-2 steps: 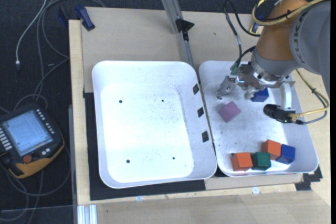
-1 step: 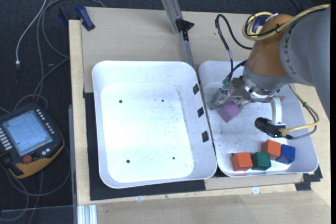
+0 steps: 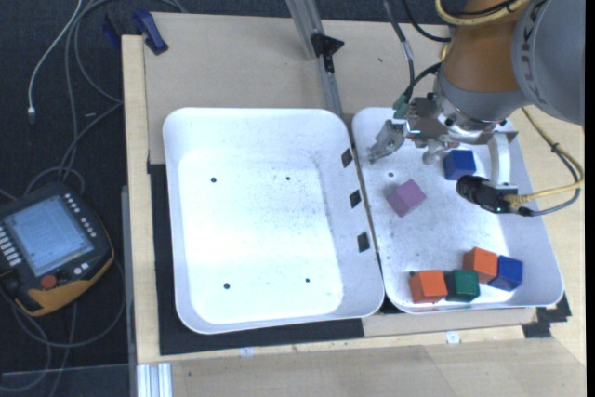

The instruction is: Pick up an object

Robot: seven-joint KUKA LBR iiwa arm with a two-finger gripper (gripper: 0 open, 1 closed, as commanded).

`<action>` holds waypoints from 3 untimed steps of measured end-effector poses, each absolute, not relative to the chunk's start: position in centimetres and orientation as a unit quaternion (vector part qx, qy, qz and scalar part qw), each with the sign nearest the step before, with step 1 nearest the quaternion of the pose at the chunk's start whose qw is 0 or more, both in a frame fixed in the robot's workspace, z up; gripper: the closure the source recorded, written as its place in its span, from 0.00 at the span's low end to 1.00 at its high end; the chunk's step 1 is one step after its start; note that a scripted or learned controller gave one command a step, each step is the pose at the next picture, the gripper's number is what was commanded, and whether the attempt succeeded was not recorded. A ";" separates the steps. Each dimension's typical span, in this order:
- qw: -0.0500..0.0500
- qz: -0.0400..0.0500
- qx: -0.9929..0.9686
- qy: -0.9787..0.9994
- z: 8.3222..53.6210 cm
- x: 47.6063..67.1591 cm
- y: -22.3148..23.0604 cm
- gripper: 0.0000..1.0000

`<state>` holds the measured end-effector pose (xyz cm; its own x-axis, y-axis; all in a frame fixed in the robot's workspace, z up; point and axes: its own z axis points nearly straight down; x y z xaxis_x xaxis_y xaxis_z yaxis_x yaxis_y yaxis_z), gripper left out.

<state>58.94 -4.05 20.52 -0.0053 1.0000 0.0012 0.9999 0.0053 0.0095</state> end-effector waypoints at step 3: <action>0.001 0.003 0.704 0.711 20.4 52.8 0.2 1.00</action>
